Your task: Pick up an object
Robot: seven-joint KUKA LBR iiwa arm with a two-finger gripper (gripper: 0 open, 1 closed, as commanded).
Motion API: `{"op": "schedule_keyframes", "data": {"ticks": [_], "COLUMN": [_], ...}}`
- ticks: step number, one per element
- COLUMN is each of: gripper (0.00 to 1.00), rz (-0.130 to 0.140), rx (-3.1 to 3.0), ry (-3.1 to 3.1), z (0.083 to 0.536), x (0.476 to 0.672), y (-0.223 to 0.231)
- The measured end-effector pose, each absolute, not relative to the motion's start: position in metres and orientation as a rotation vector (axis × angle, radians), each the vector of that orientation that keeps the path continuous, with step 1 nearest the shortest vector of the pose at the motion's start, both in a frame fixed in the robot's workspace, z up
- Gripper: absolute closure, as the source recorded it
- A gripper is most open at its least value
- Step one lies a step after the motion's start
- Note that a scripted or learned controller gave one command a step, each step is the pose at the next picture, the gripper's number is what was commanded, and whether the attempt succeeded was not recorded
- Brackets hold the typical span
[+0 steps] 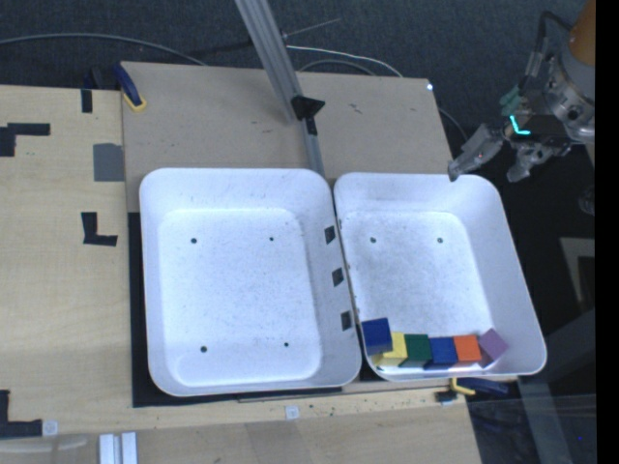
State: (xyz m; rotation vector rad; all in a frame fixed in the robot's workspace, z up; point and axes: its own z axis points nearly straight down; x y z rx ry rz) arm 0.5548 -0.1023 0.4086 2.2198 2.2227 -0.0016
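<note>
Right bin (503,259) holds blocks (430,348) at its front, well apart from the spread, empty claw (498,159).

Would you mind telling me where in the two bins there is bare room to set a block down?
The left bin offers bare floor from wall to wall. In the right bin, the floor is free from the far wall down to the row of blocks. The crowded spot is the near edge, where the blocks line up from the blue one to the purple one.

Bins (242,187): white plastic, smooth, finely speckled
Bench (58,288): pale wood, matt
Slanted bar (266,32): grey metal, dull sheen
Blocks (430,348): coloured, matt
</note>
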Motion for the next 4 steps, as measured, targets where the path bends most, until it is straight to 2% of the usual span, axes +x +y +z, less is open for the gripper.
{"op": "schedule_keyframes", "data": {"ticks": [1, 2, 3, 4], "gripper": [0.0, 0.0, 0.0, 0.0], "rz": [-0.002, -0.005, -0.001, -0.002], "rx": [2.22, 2.227, 2.216, 2.224], "ry": [2.222, 2.216, 2.224, 2.214], "z": [0.409, 0.39, 0.383, 0.408], "x": [0.555, 0.534, 0.632, 0.598], "y": [-0.102, -0.159, -0.143, -0.199]}}
